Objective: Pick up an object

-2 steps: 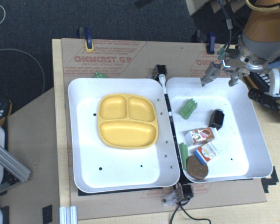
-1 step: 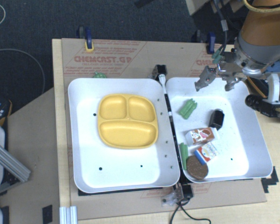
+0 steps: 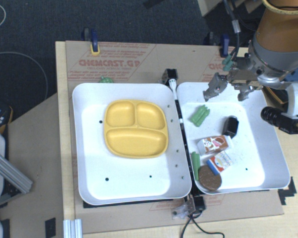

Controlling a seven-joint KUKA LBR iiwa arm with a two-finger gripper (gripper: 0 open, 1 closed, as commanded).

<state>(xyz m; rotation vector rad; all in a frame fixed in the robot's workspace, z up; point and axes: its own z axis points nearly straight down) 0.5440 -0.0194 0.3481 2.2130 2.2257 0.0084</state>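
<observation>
Yellow tray (image 3: 136, 129), white bins (image 3: 89, 148), green obj (image 3: 200, 115), black obj (image 3: 231, 126).

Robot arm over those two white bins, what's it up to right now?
The arm's gripper hangs open above the far end of the right bin, holding nothing. Below it lie a green ridged piece, a small black object, two small printed packets, a brown disc and a green stick. The left bin holds a yellow divided plate. Nothing has been picked up yet.

"CHEMCAST GP" on the board (image 3: 114, 62)
</observation>
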